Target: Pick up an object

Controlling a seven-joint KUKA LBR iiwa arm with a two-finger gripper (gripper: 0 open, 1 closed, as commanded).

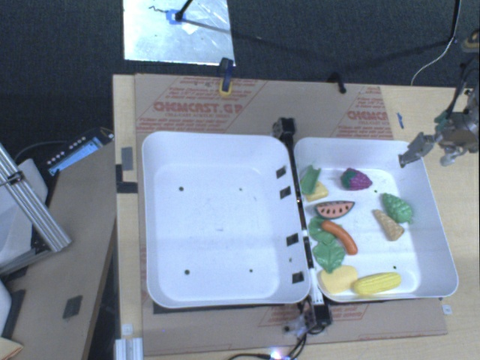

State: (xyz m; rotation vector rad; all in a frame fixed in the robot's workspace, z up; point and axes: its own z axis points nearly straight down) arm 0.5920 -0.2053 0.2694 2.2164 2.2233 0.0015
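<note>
The right bin (pixel 435 231) holds several toy foods. There is a purple bunch of grapes (pixel 356 178), a watermelon slice (pixel 334 209), a green broccoli piece (pixel 396 207) and a tan wedge (pixel 388 226). An orange sausage (pixel 340 235) lies over green leaves (pixel 328 252). A pale yellow piece (pixel 337 279) and a corn cob (pixel 376 283) sit near the front, and a green and yellow piece (pixel 311 182) lies by the divider. My gripper (pixel 415 154) hangs at the far right, above the bin's back right corner, away from the foods, with nothing seen in it.
The left bin (pixel 217 216) stands beside the right one, joined by a black clipped divider (pixel 296 216). Both rest on a cardboard sheet (pixel 202 103). A shiny plate (pixel 176 21) lies behind, and a metal frame (pixel 30 208) stands at far left.
</note>
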